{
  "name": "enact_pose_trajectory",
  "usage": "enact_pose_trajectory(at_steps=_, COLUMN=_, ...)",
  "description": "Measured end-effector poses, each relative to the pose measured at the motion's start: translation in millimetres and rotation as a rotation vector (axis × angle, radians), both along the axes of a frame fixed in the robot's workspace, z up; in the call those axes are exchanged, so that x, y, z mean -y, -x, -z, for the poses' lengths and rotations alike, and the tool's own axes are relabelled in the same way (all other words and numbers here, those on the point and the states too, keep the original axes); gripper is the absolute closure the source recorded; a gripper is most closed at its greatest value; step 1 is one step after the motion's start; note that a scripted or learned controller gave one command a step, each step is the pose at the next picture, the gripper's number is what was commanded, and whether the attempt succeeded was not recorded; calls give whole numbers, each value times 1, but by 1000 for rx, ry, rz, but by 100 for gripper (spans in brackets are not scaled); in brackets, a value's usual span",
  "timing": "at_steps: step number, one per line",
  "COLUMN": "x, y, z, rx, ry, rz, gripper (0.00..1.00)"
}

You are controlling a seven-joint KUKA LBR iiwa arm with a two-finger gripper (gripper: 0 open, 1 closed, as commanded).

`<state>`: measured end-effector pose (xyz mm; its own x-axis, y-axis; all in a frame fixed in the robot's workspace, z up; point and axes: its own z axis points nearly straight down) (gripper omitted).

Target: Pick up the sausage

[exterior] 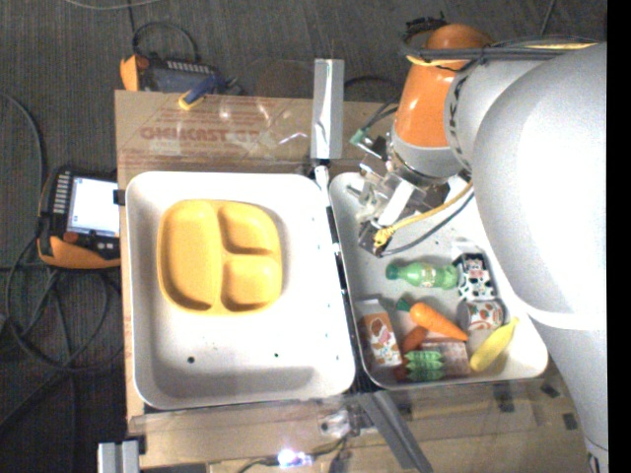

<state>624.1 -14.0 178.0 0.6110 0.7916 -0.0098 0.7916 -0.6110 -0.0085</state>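
My pincer [380,203] hangs at 12 o'clock of the right bin [345,264]; can't tell its state tbh. The sausage [414,339], a short reddish cylinder, sits at 6 o'clock, wedged btwn the smooth orange carrot [439,320] and a glossy packet [380,338]. Risk imo: grabbing the carrot bc they're touching.

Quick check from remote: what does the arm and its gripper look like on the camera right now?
The arm is a bulky, smooth, light grey shell with rounded links. An orange band wraps it above the wrist. Below that sits a metallic grey gripper of pale angular parts, with thin cables, one yellow, looping beside it.
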Motion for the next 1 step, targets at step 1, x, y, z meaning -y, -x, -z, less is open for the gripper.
enact_pose_trajectory(at_steps=1, x=-99, y=-3, z=0, rx=-1, ry=-2, rz=-196, gripper=100)
